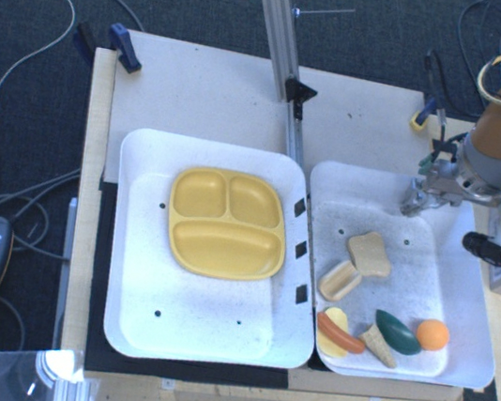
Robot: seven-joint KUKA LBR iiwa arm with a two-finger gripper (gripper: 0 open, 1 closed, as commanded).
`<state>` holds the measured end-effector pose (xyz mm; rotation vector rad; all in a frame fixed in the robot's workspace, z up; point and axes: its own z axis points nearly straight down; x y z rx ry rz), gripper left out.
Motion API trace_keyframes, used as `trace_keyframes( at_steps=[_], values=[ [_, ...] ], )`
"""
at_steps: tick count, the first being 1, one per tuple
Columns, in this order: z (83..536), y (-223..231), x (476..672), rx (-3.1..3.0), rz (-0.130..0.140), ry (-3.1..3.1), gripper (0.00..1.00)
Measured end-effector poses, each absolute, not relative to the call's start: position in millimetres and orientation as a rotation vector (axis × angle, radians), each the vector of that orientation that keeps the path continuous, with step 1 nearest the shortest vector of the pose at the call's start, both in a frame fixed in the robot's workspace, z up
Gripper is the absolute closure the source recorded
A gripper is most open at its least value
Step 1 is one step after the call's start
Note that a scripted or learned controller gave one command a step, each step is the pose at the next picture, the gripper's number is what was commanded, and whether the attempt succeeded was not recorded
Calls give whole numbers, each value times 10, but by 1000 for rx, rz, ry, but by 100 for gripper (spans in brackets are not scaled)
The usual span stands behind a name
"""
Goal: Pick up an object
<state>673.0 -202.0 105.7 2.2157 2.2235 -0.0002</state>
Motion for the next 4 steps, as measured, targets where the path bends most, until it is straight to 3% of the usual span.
trace_keyframes(
  at_steps=[1, 3, 4],
  values=[
    [1556, -1977, 6668, 2217, 5, 2218, 100],
    [2693, -1937, 6751, 2214, 7, 2218, 100],
    [2739, -1473, 6662, 2216, 2, 2229, 100]
  ],
)
